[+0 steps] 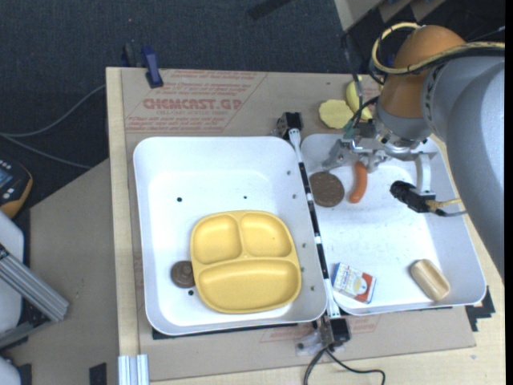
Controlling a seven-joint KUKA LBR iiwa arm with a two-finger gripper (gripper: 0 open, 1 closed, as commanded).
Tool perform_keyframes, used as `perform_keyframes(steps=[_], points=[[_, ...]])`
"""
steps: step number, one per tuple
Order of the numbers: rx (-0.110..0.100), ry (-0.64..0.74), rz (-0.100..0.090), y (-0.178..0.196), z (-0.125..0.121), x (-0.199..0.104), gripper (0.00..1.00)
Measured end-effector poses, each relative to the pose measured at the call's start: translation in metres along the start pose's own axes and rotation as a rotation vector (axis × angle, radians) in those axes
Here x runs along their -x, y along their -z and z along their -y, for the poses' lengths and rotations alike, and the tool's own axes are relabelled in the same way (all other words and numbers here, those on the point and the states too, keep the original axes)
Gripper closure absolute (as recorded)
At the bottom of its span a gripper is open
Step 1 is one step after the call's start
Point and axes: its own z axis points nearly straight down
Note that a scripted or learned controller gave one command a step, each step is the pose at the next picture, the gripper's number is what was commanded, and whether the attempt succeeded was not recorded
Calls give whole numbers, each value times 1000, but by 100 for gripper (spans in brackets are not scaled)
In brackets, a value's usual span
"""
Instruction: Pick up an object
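Item 1: small orange-red sausage-shaped toy (358, 182), lying upright along the view in the right white bin (385, 247), directly under the gripper (365, 152). The toy's upper end is reaching up to the gripper; whether it is sitting between the fingers cannot be told, and whether the gripper is open or closed cannot be told.

Item 2: round dark brown disc (326, 189), lying just to the left of the gripper and just beside the sausage toy, against the right bin's left wall.

Item 3: small red, white and blue printed packet (353, 283), lying well below the gripper, near the right bin's front left corner.

Item 4: tan cylindrical block (430, 279), lying well below and to the right of the gripper, near the right bin's front edge.

Item 5: yellow rounded pieces (335, 112), sitting on the desk (120, 215) just above and to the left of the gripper, outside the bins.

Item 6: yellow plastic three-compartment plate (243, 261), resting in the left white bin (160, 183), far to the left of and below the gripper.

Item 7: small brown round cookie-like piece (183, 274), touching the plate's left edge, farthest from the gripper.

Item 8: grey arm with orange band (417, 62), reaching in from the right, above the gripper.
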Motion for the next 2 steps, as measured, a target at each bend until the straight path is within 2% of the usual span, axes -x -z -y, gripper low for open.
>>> perform_keyframes(steps=[1,2], points=[[1,-4,3,10,1,5,100],[3,-1,0,105,55,-66,100]])
